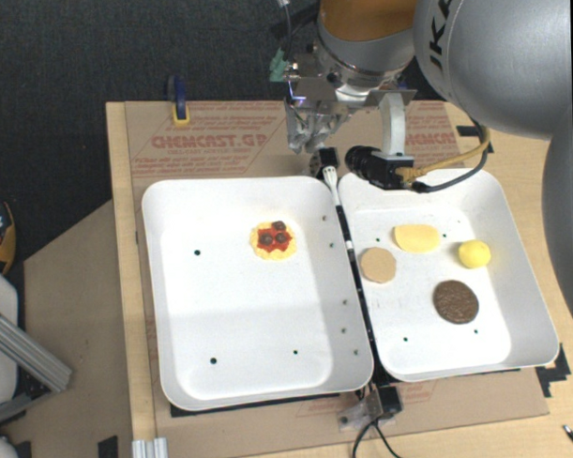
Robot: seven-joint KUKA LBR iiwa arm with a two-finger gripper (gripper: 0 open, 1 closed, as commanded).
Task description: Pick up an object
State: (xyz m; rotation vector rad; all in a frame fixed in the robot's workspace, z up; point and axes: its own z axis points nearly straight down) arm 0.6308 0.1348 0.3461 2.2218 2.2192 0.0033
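Observation:
In the left bin (176, 302) lies a small round toy pizza (274, 240), yellow with red and dark toppings, near the bin's back middle. The right bin (515, 328) holds a pale yellow oval piece (416, 238), a tan disc (379, 264), a yellow ball (473, 254) and a dark brown round cookie (455, 301). My gripper (312, 140) hangs above the bench behind the bins, over the back end of the divide between them. It is raised and apart from every object, and nothing is seen in it.
The arm's big grey body and orange band (363, 14) fill the top right. A black cable and fitting (378, 166) sit at the right bin's back rim. A blue clamp (179, 97) stands at the board's back left.

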